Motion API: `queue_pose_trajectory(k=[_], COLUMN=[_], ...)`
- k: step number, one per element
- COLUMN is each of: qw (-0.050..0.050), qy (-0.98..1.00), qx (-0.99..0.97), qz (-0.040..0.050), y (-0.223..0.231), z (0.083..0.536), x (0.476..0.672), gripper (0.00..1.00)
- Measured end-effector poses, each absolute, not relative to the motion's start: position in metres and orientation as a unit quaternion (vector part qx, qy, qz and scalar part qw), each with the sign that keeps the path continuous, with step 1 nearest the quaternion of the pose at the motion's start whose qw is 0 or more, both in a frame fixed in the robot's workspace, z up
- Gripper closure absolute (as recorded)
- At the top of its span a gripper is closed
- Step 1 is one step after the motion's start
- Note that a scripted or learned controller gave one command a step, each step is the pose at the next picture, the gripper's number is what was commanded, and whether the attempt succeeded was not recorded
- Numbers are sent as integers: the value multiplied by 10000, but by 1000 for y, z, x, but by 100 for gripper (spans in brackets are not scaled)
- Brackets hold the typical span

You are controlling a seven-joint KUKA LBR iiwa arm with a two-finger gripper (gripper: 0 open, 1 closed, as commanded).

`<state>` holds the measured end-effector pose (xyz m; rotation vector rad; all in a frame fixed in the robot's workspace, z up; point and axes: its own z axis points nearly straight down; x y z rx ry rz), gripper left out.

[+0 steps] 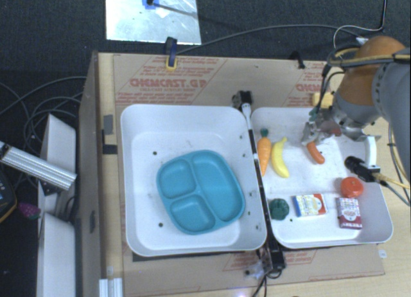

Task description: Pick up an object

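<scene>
the gripper [314, 136] hangs low over the right bin [379, 225] near its far edge, just above a small orange sausage-like piece [315, 153], and whether it is apart or together i cannot tell, while a divided blue tray [200, 191] lies in the left bin [138, 161].

Even, fairly bright overhead light, slightly cool. The two shallow white plastic bins [192, 122] look nearly washed out, with soft shadows along their walls. A crinkled silver foil sheet [153, 6] at 12 o'clock glares. Detail is soft and grainy throughout.
</scene>
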<state>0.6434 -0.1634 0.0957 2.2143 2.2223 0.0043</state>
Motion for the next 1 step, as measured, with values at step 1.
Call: queue_pose_trajectory(k=[1], qw=[22], qy=[7088], qx=[7054], qz=[20], y=[-90], z=[163], x=[667], gripper=[100])
